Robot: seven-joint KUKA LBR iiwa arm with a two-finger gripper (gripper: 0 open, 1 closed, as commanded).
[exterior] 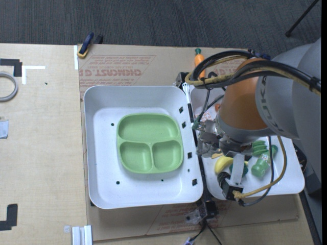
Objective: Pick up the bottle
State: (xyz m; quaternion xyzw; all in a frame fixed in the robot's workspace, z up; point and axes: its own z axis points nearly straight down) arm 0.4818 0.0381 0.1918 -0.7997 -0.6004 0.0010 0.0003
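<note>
Through the overhead camera I see a pale wooden bench [41,152], with grey carpet beyond it at twelve o'clock and cardboard [117,68] under two white bins. The left bin [97,182] holds a green divided plate [149,143] at its centre. The arm [291,96] reaches in from three o'clock and covers much of the right bin [291,180]. The gripper [212,146] sits low by that bin's nine o'clock edge; I cannot tell whether it is open or closed. What I take for the bottle [259,166], pale green, lies at four o'clock from the gripper, past a yellow item [223,163].
</note>
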